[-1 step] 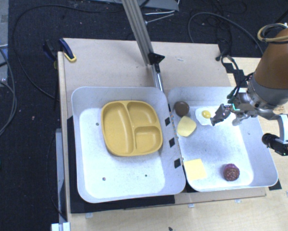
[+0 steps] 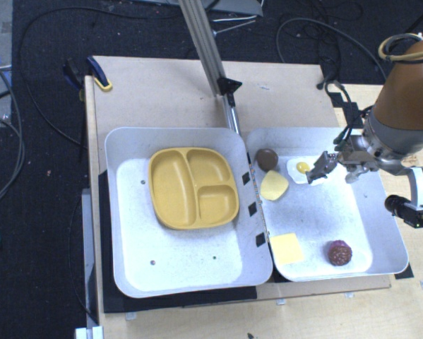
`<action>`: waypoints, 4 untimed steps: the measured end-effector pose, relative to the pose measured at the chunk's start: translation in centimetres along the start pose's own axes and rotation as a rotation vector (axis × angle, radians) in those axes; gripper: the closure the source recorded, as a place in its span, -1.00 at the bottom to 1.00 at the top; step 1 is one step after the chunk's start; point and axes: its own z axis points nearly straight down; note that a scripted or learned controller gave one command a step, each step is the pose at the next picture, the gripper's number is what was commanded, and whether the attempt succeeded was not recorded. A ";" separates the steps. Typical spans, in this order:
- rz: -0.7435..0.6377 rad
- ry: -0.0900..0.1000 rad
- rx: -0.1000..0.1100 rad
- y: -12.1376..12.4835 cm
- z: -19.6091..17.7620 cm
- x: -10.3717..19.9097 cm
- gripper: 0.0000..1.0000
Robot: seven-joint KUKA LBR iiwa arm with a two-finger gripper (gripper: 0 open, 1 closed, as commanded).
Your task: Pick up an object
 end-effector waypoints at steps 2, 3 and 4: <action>0.003 0.000 0.005 -0.4 11.2 -0.8 -1.00; 0.002 -0.002 -0.002 -0.3 13.2 -0.8 -1.00; 0.003 -0.004 -0.007 -0.2 12.0 -0.9 1.00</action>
